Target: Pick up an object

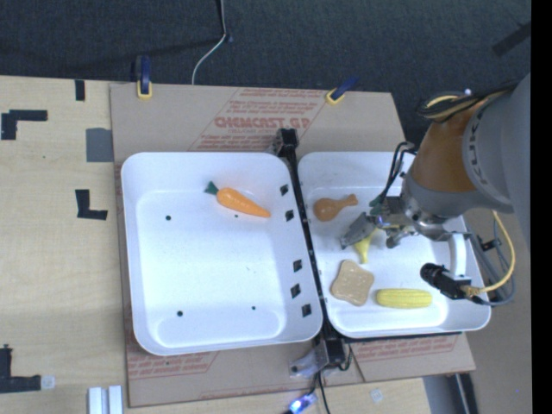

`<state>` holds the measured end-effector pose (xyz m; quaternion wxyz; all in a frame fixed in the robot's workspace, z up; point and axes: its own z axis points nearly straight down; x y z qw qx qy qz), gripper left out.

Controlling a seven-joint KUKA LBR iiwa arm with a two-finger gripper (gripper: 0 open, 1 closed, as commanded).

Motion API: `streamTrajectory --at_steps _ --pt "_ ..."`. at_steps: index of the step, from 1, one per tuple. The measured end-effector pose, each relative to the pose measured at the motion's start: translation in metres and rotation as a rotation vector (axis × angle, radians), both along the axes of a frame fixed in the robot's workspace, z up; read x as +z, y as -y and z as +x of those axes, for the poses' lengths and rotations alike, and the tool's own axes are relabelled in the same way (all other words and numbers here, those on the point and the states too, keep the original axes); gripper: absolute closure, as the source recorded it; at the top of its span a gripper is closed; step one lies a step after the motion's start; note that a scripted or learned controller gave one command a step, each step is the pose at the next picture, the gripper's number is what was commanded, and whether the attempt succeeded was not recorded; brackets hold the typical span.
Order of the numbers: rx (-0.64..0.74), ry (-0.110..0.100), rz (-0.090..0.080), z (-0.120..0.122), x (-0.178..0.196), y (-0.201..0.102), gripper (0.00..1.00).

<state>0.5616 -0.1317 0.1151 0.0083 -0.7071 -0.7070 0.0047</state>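
1. Two white bins sit side by side; the corn (pixel 404 298) and the bread slice (pixel 352 283) lie low in the right bin (pixel 341 170).
2. Just above them, the gripper (pixel 360 234) hangs with fingers spread a little, holding nothing, right over a small yellow toy (pixel 363 249).
3. It could slip off that tiny toy or bump the chicken leg (pixel 333 206).
4. Farther left, the carrot (pixel 240 201) rests in the left bin (pixel 142 231).

The gripper (pixel 362 231) covers the upper part of a small yellow thing (pixel 363 250) just below it, too small to identify. The arm (pixel 483 158) runs off the picture's right edge and hides the right bin's (pixel 345 166) far right wall behind the gripper.
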Motion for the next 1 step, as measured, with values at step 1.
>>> streamTrajectory --at_steps 1 --pt "0.001 0.011 -0.004 0.0039 0.0054 0.0020 0.00"
